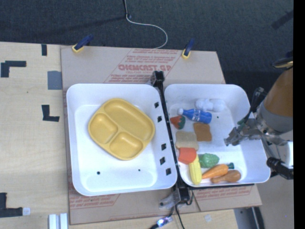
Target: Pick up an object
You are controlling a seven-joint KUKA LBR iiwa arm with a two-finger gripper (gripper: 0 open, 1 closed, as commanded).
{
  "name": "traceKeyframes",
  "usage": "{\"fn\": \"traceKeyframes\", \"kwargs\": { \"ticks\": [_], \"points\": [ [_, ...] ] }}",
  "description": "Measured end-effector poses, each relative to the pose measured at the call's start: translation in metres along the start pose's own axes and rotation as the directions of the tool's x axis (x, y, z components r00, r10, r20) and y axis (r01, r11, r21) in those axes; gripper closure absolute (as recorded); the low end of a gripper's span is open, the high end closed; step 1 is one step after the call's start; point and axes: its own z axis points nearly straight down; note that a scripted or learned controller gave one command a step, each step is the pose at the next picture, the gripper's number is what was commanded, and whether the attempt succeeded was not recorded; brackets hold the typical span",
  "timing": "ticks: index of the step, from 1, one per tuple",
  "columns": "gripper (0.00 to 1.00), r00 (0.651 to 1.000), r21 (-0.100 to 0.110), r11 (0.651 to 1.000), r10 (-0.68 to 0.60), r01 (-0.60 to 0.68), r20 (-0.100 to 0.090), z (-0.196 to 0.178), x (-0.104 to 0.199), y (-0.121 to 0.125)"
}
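Left bin (76, 142): holds the yellow three-compartment plastic tray (121, 128), toward its rear.
Right bin (238, 92): holds the toy food, mostly along its left side.
Rear of right bin: blue plastic bottle (196, 115), white lumpy item (208, 104) behind it.
Front of right bin: orange toy carrot (214, 171), yellow toy corn cob (194, 171) left of it.
Gripper (234, 138): over the right bin's right side.

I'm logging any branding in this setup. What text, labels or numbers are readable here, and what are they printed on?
"CHEMCAST GP" in red, seen upside down, on the brown sheet under the bins; my best reading, since it is blurred.
Smaller red lines above and below it on the same sheet: too blurred to read.
Red print on the sheet's front edge: too small to read.
Blue bottle: no readable label.
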Motion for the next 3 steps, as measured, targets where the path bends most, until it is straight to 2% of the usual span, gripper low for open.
{"fn": "traceKeyframes", "kwargs": {
  "ticks": [1,2,3],
  "points": [
    [1.00,1.000,0.001,1.000,0.000,0.000,0.000,-0.049,-0.006,-0.004],
    [1.00,1.000,0.004,1.000,-0.001,0.001,-0.002,-0.068,-0.006,-0.003],
    [1.00,1.000,0.005,1.000,-0.006,0.006,-0.004,-0.060,0.049,0.022]
  ]
}}
